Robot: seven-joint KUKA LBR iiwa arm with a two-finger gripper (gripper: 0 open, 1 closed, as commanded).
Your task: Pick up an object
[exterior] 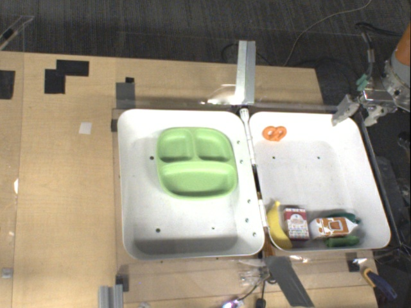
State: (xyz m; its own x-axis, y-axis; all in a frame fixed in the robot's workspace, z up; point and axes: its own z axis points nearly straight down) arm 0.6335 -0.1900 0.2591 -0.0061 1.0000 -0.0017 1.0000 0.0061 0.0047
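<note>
Wide wooden bench (pixel 58 191) under everything, pale tan, with a few black squares toward its far left. On it, two shallow white bins side by side, their inner walls touching along the middle. The left bin (pixel 138 223) carries a green divided plate (pixel 195 161), three compartments, two small ones on the far side and one long one nearer the camera; its long axis runs near to far and it sits a bit toward the far half of the bin.

The right bin (pixel 321 172) is mostly bare white floor, and the objects crowd its near edge. Yellow banana (pixel 276 224) at the near left corner, long axis running near to far, curved, lying right against the bin's inner wall. Just beside it, touching, a small red and white carton (pixel 295 223), standing square. Next along, a white and orange carton (pixel 332 226), long axis left to right, its dark cap end pointing right. A green pod-like piece (pixel 341 240) lies along its near side, also left to right. Far away from that cluster, near the far left corner, a small orange pretzel (pixel 275 133) sits alone.

The arm hangs at the upper right, end effector (pixel 359 104) over the bin's far right corner, well apart from every object. Whether it is spread or closed, I cannot tell.
</note>
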